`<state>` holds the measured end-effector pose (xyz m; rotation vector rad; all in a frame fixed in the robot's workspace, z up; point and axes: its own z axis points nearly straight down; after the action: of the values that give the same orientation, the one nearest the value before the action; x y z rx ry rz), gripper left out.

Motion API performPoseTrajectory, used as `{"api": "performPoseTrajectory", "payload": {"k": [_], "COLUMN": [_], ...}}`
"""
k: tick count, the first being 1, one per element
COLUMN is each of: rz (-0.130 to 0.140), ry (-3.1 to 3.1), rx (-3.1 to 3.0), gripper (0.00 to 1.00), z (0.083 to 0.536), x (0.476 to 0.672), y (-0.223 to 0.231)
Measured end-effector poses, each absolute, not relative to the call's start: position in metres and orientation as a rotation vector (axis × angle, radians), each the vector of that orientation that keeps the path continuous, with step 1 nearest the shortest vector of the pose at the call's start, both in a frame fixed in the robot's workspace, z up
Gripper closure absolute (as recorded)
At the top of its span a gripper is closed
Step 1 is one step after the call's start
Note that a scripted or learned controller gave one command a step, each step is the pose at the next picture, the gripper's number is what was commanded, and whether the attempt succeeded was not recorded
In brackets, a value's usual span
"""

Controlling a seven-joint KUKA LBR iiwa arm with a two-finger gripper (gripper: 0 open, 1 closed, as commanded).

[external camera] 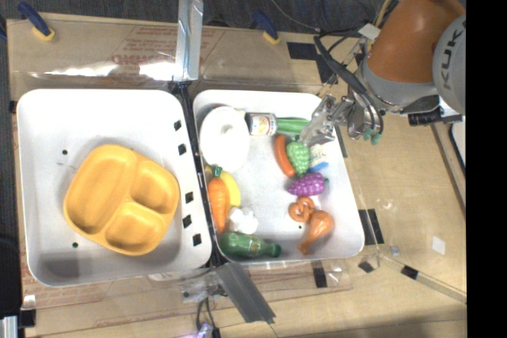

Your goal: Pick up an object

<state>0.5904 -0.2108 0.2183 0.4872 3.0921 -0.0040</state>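
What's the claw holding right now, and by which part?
Cannot tell. The claw sits at the right bin's upper right edge, just above the green toy and next to the bottle, but no object shows between its tips.

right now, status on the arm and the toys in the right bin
Gripper low over right bin's far right side. Green toy just below it, not seen held. Orange toy and purple grapes crowd close.
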Motion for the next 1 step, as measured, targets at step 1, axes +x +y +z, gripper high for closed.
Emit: {"api": "performPoseTrajectory", "payload": {"k": [1], "rz": [0.0], "ry": [3.03], "rx": [0.834], "gripper": [1.0], "z": [0.1896], "x": [0.5872], "y": [-0.1798]}}
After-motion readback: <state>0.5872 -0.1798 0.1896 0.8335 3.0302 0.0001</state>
